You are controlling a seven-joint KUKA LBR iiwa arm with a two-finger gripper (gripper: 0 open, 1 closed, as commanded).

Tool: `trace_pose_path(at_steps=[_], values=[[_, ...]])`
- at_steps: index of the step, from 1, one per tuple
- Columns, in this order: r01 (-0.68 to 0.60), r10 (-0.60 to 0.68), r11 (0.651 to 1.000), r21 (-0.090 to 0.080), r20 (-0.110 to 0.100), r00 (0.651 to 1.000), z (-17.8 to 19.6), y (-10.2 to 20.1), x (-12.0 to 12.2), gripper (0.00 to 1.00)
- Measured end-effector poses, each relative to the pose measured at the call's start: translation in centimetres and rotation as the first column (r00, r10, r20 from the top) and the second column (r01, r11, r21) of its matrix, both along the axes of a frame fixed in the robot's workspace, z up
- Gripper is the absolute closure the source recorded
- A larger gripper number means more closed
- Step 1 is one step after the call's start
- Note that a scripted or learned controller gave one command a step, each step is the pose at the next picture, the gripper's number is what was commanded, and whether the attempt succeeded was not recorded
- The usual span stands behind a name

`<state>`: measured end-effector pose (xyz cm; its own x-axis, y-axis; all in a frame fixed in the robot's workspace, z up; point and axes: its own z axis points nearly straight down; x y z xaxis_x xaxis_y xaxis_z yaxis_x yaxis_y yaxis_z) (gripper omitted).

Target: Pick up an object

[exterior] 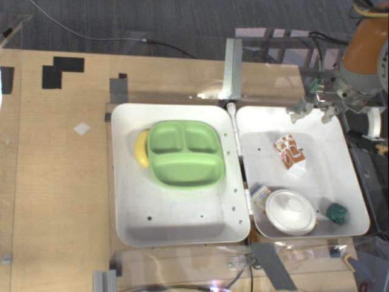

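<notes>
— Where's my claw [315,109]?
— Over the right bin's [352,163] far rim, fingers spread, pinching nothing.
— Nearest target?
— I'd pick the packet [290,151], mid-bin: just toward us and slightly left of the claw, long axis running near-to-far.

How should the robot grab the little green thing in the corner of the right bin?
From straight above, pinching the small dark green lump across its middle. It is low and rounded, so its sides are the only hold. It lies near the right bin's front corner, with the white bowl on its other side, so coming in sideways looks cramped.
</notes>
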<state>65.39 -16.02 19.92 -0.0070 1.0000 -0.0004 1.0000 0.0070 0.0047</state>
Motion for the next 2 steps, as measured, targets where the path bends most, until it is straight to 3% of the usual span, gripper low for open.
trace_pose_path(at_steps=[1,2], values=[[-0.058,0.058,0.998,-0.001,0.001,0.998,-11.2,1.6,-4.2,0.0],[-0.058,0.058,0.998,-0.002,0.008,0.998,-10.0,1.6,-4.0,1.0]])
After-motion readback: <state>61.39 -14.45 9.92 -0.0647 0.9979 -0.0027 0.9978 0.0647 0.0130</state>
